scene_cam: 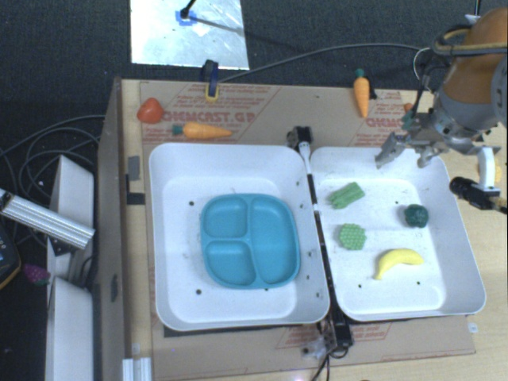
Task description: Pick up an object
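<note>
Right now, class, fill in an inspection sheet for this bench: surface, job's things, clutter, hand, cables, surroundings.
Surface: cardboard base bearing two white bins, left bin and right bin.
Job's things: right bin holds banana, dark green ball, green block, green bumpy piece.
Clutter: blue divided plate in left bin; two carrots and a tomato on the cardboard.
Hand: hand open, above right bin's far edge, holding nothing.
Cables: black cables at left.
Surroundings: dark floor, shiny sheet.
</note>
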Controlling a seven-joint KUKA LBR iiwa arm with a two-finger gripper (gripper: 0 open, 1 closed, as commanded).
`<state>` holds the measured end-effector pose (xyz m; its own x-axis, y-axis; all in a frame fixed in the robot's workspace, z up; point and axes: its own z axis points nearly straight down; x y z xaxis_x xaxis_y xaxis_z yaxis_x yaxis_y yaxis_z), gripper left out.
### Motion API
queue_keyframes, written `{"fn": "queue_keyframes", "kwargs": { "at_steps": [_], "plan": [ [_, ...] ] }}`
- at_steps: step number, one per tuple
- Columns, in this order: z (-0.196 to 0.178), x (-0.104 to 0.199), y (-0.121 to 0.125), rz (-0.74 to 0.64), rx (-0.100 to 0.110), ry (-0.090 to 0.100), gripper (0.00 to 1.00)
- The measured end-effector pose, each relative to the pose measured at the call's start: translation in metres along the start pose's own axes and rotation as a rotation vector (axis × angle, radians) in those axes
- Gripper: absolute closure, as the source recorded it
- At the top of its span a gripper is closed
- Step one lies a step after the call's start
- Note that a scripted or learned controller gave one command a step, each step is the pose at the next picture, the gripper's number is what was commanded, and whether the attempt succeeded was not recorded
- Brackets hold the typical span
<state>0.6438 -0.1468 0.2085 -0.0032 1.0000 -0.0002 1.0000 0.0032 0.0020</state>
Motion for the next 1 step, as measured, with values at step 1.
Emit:
{"fn": "queue_keyframes", "kwargs": {
  "at_steps": [1],
  "plan": [
    [0.0949,0.0204,-0.0861,0.002,0.004,0.001,0.0]
  ]
}}
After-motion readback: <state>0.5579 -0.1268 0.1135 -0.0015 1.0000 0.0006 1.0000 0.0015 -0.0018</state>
